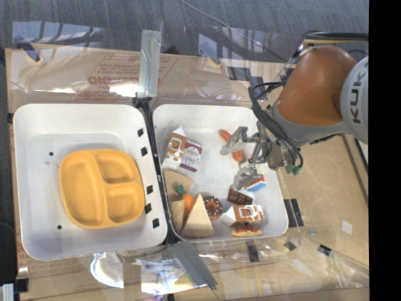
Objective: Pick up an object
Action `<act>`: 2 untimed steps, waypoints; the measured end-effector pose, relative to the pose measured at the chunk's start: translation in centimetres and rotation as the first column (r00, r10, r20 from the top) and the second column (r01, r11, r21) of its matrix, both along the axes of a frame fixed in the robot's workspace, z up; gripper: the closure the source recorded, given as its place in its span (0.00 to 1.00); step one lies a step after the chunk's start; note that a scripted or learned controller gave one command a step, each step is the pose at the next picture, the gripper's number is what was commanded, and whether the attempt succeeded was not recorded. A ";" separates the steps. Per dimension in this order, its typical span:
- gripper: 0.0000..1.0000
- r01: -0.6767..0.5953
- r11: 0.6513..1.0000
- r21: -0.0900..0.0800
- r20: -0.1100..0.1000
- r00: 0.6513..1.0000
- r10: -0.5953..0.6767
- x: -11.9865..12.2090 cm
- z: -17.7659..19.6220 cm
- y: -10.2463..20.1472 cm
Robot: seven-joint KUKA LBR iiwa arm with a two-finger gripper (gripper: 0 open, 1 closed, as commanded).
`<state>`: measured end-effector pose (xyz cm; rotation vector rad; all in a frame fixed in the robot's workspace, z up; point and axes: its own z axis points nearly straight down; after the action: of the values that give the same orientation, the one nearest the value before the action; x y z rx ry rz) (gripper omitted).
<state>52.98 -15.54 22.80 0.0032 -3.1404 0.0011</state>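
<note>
Hovering gripper (241, 160): poised over the right bin (216, 115), its two grey fingers spread apart and nothing between them.
Fingers: one tip (233, 142) lies beside the carrot (229, 142); the other (243, 178) sits over a small carton (255, 182); contact with either cannot be judged.
Carrot: small, orange, tilted, in the bin's upper middle, partly covered by the finger.
Small carton: white with blue and red print, mostly hidden under the lower finger.
Arm (313, 93): orange band and grey body enter from the right, cut off by the frame; cables loop beside the wrist.
Box (183, 152): white with brown and purple print, lying at the upper left of the right bin.
Lower cluster: tan wedge (197, 218), brown doughnut (213, 205), dark block (240, 198) and a second printed carton (245, 215) crowd the bottom edge; some overlap, shapes hard to separate.
Left bin (37, 124): holds a yellow tray (100, 187) with three compartments.
Bench (94, 74): covered in glossy film; glare blurs the print beneath.
</note>
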 end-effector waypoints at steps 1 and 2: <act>0.00 -0.018 1.000 -0.001 0.005 1.000 0.018 6.5 -13.5 -5.4; 0.00 -0.064 0.998 -0.002 0.008 0.998 0.064 8.7 -13.2 -5.5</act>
<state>61.70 -21.03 9.55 0.1036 -3.1464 0.0039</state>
